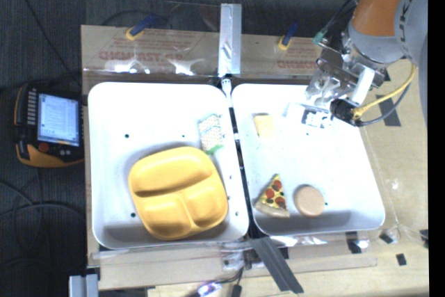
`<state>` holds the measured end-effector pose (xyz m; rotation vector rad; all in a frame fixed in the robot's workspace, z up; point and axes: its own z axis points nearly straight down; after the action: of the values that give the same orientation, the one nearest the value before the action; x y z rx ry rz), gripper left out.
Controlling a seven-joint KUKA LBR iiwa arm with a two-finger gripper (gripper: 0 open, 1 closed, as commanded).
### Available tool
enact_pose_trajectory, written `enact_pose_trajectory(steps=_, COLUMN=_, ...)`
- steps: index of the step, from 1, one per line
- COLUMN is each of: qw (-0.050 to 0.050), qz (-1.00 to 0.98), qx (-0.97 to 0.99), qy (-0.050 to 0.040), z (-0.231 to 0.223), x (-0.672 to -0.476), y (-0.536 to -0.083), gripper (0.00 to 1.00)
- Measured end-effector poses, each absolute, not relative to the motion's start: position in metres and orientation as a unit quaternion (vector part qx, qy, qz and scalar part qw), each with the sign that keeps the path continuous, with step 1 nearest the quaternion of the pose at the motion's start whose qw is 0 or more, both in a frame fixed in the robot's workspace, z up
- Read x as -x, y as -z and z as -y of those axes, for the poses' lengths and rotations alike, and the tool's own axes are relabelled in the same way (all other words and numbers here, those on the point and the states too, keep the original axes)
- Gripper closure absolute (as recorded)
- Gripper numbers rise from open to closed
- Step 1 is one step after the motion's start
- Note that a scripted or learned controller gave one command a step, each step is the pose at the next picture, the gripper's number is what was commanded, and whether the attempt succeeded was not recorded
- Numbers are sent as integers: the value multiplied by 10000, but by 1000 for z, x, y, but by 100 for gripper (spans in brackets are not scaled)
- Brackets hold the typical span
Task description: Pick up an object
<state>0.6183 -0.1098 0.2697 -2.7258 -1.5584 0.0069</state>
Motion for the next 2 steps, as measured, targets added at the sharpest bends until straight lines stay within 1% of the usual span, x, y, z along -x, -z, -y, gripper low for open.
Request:
enact_pose_trajectory(steps=1, qw=-9, qz=5833, qx=8122, qy=-9, z=126, x=-568, y=-407, gripper=100)
enact_pose_trajectory(steps=2, qw=13, qz=5631, qx=8264, qy=-22, z=37, x=-634, y=-293, gripper=100)
